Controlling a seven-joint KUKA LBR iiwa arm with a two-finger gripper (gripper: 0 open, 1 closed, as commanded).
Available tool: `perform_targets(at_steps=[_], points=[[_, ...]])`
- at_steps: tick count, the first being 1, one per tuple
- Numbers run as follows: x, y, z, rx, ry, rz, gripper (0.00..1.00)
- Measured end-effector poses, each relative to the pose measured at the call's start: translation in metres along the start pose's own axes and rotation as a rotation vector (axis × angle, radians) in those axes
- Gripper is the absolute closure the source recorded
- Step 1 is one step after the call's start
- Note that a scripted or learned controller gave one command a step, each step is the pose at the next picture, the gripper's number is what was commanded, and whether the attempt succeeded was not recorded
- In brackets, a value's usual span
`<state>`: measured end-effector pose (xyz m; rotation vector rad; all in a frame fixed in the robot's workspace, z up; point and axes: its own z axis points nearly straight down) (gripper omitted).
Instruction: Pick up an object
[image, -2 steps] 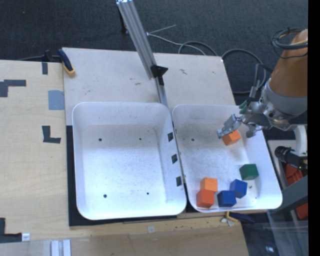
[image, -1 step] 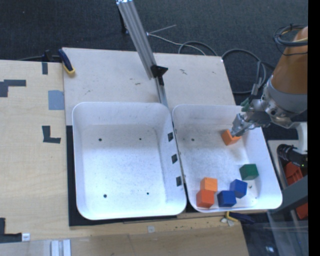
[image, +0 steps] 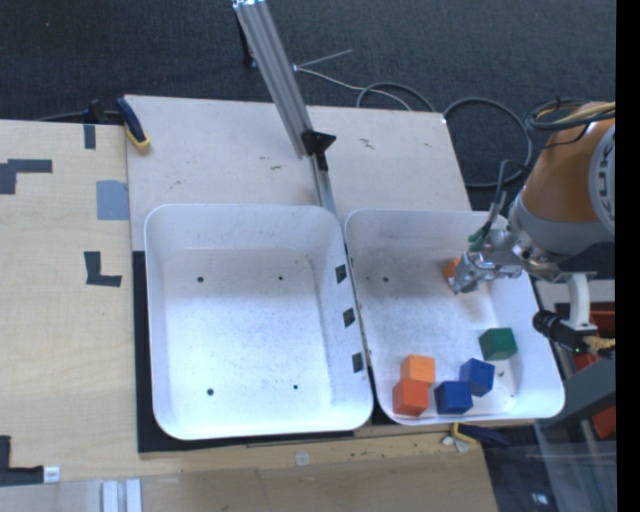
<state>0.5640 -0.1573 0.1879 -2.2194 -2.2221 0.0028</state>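
- The gripper (image: 468, 272) hangs low over the right bin (image: 400, 235), in that bin's far half and near its right wall
- Whether the gripper is spread, pressed together or pinching anything cannot be told; the metal parts at its tip blur into one another
- A small orange object (image: 452, 268) sits right at the gripper's tip, on its left side, touching it or very nearly so; whether it is actually held cannot be told
- Up and to the right of the gripper rises the arm (image: 565, 185), its broad orange band just above the wrist
- Nearer the camera than the gripper, well apart from it, a green block (image: 497, 344) lies by the bin's right wall
- Beyond the green block, still farther from the gripper, stands a blue block (image: 478, 375), and a second blue block (image: 454, 397) lies just beside it toward the near wall
- To the left of those two, an orange block (image: 418, 369) rests close against a darker orange block (image: 410, 398), both in the near corner, far from the gripper
- To the gripper's left, past the shared wall, sits the left bin (image: 160, 300)
- A slanted metal rail (image: 283, 85) runs away from the bins, up and to the left of the gripper
- Thin cables (image: 400, 95) loop over the bench (image: 220, 150) beyond the gripper
- A yellow and blue clamp (image: 133, 125) grips the far left edge of the bench, the thing farthest from the gripper
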Motion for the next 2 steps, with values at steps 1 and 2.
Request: perform_targets(at_steps=[1,2], points=[[0.0006,0.0002,-0.0098,0.000,0.000,-0.002,1.00],[0.0006,0.0001,-0.0093,0.001,0.000,-0.002,0.00]])
